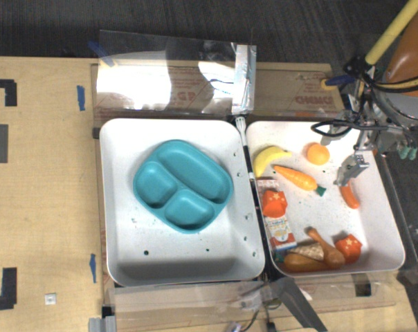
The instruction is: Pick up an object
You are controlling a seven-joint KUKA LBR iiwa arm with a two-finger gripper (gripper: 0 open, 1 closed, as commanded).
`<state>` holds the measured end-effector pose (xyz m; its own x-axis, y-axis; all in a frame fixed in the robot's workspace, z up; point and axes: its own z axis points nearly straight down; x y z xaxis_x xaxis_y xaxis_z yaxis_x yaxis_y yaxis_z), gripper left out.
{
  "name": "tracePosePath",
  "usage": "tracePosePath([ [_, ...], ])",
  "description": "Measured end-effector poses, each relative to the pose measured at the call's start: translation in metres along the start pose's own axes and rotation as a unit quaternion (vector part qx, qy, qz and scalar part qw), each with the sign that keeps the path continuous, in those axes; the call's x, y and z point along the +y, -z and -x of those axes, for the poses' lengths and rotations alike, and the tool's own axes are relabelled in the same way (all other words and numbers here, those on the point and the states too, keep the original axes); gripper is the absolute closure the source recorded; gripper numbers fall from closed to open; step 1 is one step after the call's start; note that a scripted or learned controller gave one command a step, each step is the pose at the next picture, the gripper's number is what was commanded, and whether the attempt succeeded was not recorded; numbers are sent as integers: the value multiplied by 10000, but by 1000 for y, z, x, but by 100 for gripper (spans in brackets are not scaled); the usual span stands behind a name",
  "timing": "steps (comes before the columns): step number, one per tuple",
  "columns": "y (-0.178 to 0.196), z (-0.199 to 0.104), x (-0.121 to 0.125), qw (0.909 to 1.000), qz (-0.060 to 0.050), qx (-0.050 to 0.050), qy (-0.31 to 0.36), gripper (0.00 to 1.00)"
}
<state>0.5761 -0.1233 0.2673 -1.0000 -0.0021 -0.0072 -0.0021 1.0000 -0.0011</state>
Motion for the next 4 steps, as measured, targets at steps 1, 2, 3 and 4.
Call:
tracePosePath([
  [1, -172, -28, -18, 9950, 2, -1, 995, 0],
  [2, -178, -6, 4, 9996, -4, -31, 271, 0],
  [3, -178, 26, 30, 9995, -1, -33, -329, 0],
  [4, -164, 30, 31, 9994, -10, -102, -319, 100],
])
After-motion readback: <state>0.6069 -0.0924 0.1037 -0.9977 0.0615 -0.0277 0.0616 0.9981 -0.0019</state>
